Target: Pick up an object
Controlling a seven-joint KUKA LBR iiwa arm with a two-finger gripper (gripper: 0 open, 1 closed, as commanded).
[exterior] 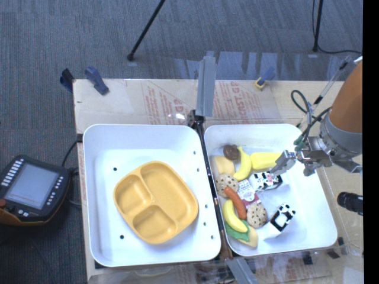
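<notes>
The right bin (pixel 308 220) holds a pile of toy food along its left side: two yellow bananas (pixel 244 163) (pixel 233 216), a brown piece (pixel 231 152), two cookies (pixel 225 185) (pixel 256 215), an orange carrot-like piece (pixel 235 201) and a small pink-and-white carton (pixel 244 188). A black-and-white patterned toy (pixel 267 181) lies just below my gripper (pixel 282 162). The gripper reaches in from the right, low over the bin's upper middle, beside a yellow block (pixel 265 158). A second black-and-white toy (pixel 283 218) sits apart, lower right.
The left bin (pixel 103 158) holds a yellow divided plate (pixel 155 201). A grey metal post (pixel 206 87) stands between the bins at the back. A teach pendant (pixel 29 188) sits off the bench's left side. Cables (pixel 302 105) hang near the arm.
</notes>
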